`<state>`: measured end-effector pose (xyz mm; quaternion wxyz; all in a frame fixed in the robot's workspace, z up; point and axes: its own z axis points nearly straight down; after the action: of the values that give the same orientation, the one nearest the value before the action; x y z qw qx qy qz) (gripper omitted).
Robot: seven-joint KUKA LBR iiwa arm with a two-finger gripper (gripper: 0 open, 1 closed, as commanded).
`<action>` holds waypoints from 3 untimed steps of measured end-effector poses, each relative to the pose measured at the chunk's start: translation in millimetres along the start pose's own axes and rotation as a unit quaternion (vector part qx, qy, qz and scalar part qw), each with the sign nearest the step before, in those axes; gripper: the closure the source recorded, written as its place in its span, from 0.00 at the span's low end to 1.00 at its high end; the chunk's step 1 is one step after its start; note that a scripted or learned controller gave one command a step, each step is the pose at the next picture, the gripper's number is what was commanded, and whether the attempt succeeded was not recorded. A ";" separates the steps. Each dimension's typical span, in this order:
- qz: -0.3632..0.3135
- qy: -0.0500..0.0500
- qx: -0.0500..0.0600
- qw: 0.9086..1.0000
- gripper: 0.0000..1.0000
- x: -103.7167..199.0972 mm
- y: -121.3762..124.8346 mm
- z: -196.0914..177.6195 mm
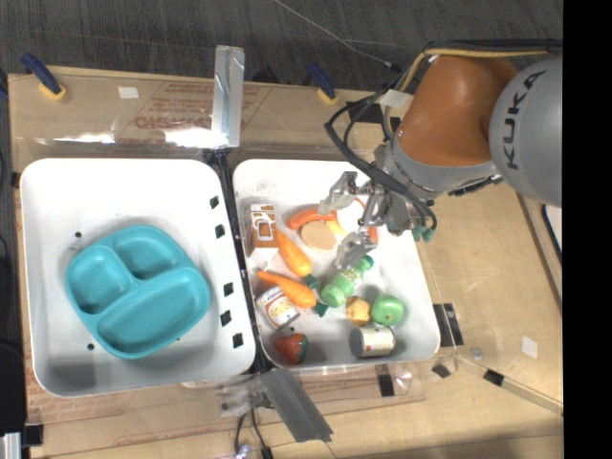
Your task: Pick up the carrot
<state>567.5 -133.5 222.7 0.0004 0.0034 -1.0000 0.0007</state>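
While poised over the bin:
Gripper (351, 220): fingers spread, nothing held.
Carrot (288, 288): lower left of gripper; likely light, stiff, smooth; grip mid-body.

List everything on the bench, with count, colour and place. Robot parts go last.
White shallow plastic bins: two, side by side.
Teal divided plate: one, left bin.
Orange toy carrots: two, right bin's left half, one above the other.
Green toy apple: one, right bin, lower right.
Small cans: two, right bin's lower part.
Brown printed box: one, right bin, upper left.
Two-finger gripper: one, metallic, over the right bin's middle.
Grey arm with an orange band: one, from the right.
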 end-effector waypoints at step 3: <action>-0.092 -0.002 0.000 0.996 0.00 41.2 41.9 129.7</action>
<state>525.9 -92.0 92.9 -0.0016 0.0949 -0.9955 0.0010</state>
